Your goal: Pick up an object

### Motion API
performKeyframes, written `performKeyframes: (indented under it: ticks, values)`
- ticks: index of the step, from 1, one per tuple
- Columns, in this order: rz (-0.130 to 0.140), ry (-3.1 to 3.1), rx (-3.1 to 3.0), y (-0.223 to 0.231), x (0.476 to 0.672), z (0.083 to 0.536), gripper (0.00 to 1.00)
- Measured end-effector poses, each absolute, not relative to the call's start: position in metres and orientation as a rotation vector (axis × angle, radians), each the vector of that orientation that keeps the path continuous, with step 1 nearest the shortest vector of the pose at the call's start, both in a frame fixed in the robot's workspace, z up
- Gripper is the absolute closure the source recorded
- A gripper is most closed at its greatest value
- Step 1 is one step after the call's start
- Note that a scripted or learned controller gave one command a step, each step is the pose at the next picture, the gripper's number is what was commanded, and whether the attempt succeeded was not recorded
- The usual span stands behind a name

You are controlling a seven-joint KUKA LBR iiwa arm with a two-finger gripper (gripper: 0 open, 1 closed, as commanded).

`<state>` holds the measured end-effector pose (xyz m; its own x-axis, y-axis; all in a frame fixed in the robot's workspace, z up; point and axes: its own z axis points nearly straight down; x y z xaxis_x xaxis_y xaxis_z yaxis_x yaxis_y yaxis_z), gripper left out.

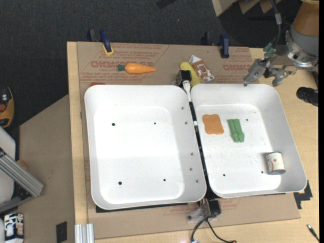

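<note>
Orange slab (pixel 213 124), green block (pixel 235 130) and small can (pixel 274 162) lie in the right bin (pixel 253 97); claw (pixel 264 73) hovers above its far edge, fingers spread, gripping nothing.

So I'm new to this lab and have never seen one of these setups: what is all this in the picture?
One camera looks down at a slant on a bench with two shallow white bins side by side. The left bin has nothing in it. The right bin holds an orange slab, a green block and a small white can. A toy carrot lies on the board behind the bins. At top right is the robot arm's gripper, above the right bin's far edge, holding nothing.
</note>
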<state>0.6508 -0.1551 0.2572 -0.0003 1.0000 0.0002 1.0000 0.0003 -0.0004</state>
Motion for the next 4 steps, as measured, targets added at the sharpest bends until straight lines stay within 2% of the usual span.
performKeyframes:
  ticks: [1,2,3,4]
  values:
    - [0.008,-2.213,-2.219,-0.169,0.619,0.153,0.0]
    - [0.001,-2.219,-2.219,-0.129,0.591,0.082,0.0]
    - [-0.009,-2.225,-2.225,-0.131,0.595,0.098,1.0]
    - [0.006,-2.213,-2.219,-0.127,0.535,0.083,1.0]
